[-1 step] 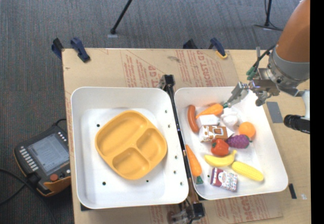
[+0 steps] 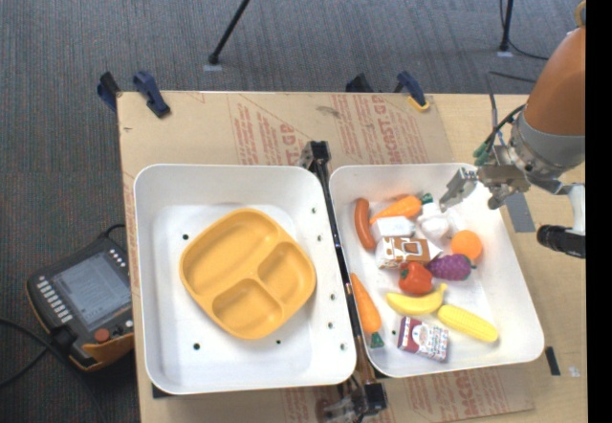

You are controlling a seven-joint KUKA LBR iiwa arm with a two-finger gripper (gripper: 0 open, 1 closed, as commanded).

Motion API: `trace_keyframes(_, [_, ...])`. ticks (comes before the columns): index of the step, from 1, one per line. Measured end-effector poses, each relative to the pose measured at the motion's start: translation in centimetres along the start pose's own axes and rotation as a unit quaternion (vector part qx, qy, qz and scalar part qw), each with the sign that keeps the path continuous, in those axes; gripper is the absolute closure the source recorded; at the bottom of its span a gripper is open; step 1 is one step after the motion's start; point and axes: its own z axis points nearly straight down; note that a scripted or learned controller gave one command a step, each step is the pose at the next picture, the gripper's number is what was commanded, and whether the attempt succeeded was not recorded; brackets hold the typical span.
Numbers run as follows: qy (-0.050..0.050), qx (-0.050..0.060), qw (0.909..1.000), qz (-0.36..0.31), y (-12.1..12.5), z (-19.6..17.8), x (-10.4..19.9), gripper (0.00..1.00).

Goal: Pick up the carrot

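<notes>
The carrot [image 2: 365, 304] lay in the right bin [image 2: 531, 311], pressed along its left wall near the front, green tip towards the camera, probably because it had rolled down the sloped side. The end effector [image 2: 475, 186] hovered above the bin's back right corner, well apart from the carrot, released and grasping nothing, its two fingers spread. Between them sat a heap of toy food: a sausage [image 2: 363, 222], an orange [image 2: 467, 245], grapes [image 2: 450, 266], a banana [image 2: 417, 301] and small cartons. The left bin [image 2: 153, 220] held a yellow divided plate [image 2: 248, 272]. The arm's upper part was cut off at the frame edge, and the carrot's far side was hard to make out against the wall
</notes>
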Motion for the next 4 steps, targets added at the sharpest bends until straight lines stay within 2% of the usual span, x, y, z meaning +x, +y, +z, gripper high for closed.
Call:
trace_keyframes(1, [0.005,0.001,1.0,-0.003,-0.1,11.1,-2.0,0.0])
trace_keyframes(2, [0.003,-0.001,1.0,-0.002,-4.3,11.0,-2.2,0.0])
trace_keyframes(3, [0.001,-0.001,1.0,0.001,-4.3,10.0,-2.4,1.0])
trace_keyframes(4, [-0.001,-0.004,1.0,-0.002,-3.9,-1.5,-1.0,1.0])
